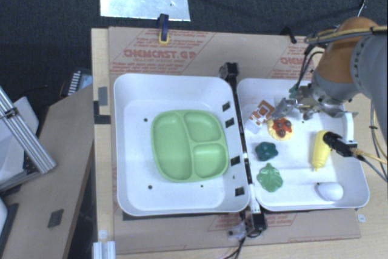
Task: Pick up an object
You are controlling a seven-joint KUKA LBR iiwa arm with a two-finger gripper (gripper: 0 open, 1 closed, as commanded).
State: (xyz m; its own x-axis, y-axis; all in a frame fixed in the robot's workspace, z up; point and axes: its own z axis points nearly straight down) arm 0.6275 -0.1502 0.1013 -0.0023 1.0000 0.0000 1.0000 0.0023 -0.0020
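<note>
The gripper [290,107] is hovering over the right bin [354,182], just above the small yellow and red toy [280,128], and I cannot tell how the claw is set. The toy is sitting near the bin's upper left, beside an orange and white piece [262,112]. It is looking light, hard and slick, probably plastic; rounded edges may be slipping, so squeezing across its middle is seeming safest.
</note>
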